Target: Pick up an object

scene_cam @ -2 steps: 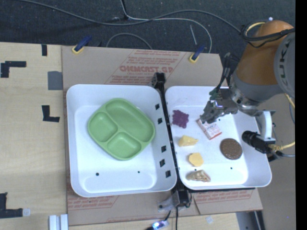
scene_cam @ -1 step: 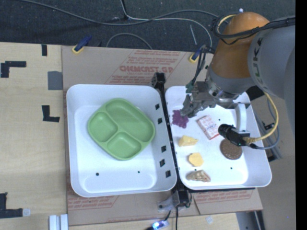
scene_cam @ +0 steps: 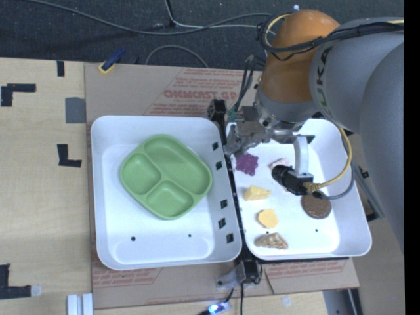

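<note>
The grey arm [scene_cam: 354, 71] is reaching in from the right, and its pincer [scene_cam: 248, 138] is hanging over the far left part of the right bin [scene_cam: 341, 236], close to the wall between the two bins. I cannot tell if the pincer is apart or together. A purple piece [scene_cam: 247, 164] is lying just below it on the bin floor. A yellow wedge [scene_cam: 257, 193], a round yellow piece [scene_cam: 267, 218], a tan piece [scene_cam: 271, 241] and a brown disc [scene_cam: 317, 207] are lying nearby in the same bin. A green divided plate [scene_cam: 165, 176] is resting in the left bin [scene_cam: 113, 241] on the table [scene_cam: 39, 195].
</note>
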